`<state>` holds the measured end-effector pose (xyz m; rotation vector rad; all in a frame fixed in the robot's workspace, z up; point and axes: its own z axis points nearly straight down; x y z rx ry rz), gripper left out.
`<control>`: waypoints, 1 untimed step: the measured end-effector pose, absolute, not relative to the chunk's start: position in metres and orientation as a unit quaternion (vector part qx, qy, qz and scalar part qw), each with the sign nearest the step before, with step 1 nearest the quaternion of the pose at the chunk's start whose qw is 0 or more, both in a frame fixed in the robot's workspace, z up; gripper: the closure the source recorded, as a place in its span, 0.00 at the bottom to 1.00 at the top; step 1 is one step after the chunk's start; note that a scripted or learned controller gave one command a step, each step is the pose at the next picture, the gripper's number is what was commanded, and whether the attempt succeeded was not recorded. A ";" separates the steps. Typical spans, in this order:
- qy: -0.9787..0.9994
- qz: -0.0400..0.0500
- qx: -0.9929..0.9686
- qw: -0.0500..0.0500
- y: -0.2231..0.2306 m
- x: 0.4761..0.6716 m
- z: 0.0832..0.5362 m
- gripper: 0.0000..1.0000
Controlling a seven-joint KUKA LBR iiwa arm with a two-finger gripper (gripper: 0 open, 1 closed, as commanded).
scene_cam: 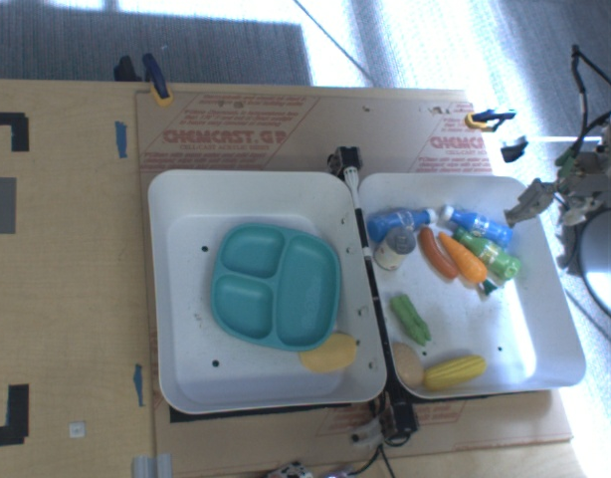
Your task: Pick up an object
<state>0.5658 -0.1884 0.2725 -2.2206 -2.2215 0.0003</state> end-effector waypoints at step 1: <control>-0.696 0.001 -0.718 0.001 -0.169 0.600 0.093 0.00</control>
